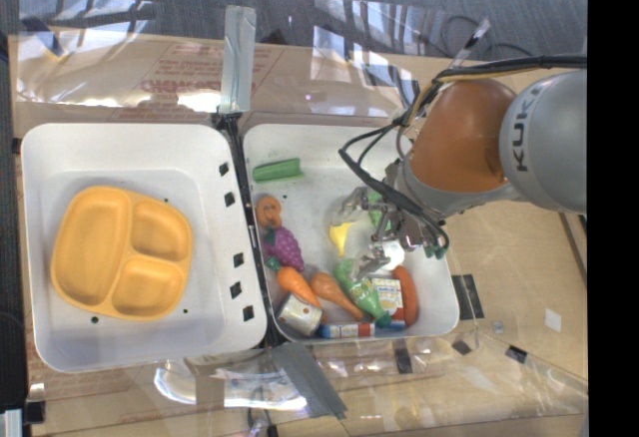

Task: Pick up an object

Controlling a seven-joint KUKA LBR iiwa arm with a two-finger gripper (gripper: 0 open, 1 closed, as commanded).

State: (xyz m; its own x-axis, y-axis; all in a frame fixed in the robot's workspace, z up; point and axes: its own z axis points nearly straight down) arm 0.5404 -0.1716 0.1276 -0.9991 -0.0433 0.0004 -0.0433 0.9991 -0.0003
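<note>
My gripper [364, 225] hangs low over the middle of the right bin [429, 270], open, with its fingers [353, 200] spread apart. A small yellow object [340, 237] lies just left of the fingertips, and I see nothing held between them. Around it lie a green cucumber [277, 169], an orange figure [268, 212], purple grapes [286, 247], two carrots [334, 293], a green packet [360, 289] and a red item [405, 293]. The wrist hides part of the bin's right side.
A yellow divided plate [120, 251] lies in the left bin [45, 151]. A small can [300, 315] and a marker [351, 330] sit at the right bin's front wall. Cables [369, 141] loop off the arm above the bin's back.
</note>
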